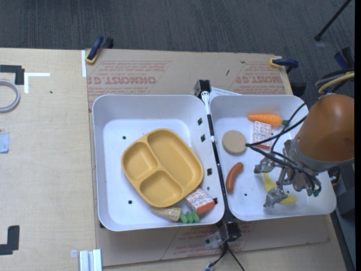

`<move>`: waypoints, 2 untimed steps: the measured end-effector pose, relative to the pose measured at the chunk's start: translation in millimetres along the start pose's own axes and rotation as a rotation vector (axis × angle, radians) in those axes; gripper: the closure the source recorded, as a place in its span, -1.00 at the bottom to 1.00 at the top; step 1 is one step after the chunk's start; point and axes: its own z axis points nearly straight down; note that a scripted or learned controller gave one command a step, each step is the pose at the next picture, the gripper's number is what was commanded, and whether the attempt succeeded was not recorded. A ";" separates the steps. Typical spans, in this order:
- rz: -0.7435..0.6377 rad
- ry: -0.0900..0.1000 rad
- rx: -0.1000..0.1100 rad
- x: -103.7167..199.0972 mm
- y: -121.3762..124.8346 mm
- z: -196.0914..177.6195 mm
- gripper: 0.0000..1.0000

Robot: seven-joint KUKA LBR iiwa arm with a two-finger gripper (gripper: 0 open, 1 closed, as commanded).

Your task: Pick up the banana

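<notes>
Gripper (280, 188) sits low in the right bin (248, 208), right over the banana (271, 181), so only yellow scraps peek out around it. Can't tell if it's got hold. Sausage (233, 176) lies just off its left side.

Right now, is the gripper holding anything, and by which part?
Cannot be told. The gripper sits low in the right bin directly over the banana, of which just yellow patches show beside it; whether the banana is gripped is hidden.
</notes>
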 end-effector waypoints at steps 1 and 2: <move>-0.133 0.000 0.000 6.2 27.3 0.1 -1.00; -0.563 -0.003 0.001 3.7 43.1 -0.3 -1.00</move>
